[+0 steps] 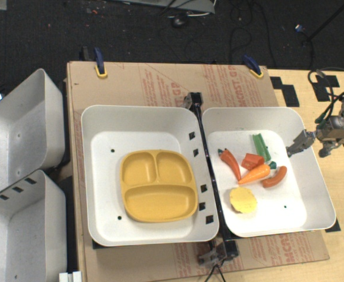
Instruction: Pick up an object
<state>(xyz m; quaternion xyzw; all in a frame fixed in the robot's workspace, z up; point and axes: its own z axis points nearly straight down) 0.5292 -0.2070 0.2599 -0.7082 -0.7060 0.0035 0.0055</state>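
Observation:
The right bin [289, 216] holds several toy foods. A green stick [261, 147] lies at the back, with a small red piece [252, 160] in front of it. An orange carrot [254, 174] lies beside a long red pepper [231, 164]. A reddish sausage [274, 177] lies to the right, and a yellow round piece [243, 200] sits nearest the front. My gripper [309, 149] hangs over the bin's right rim, to the right of the food. It is open, one dark finger [297, 144] pointing toward the green stick, and nothing sits between the fingers.
A yellow divided plate [159, 185] lies in the left bin [98, 157]. A black divider [204, 157] runs between the bins. Two spare white bins [19, 157] stand tilted at the far left. Cables hang at the right edge.

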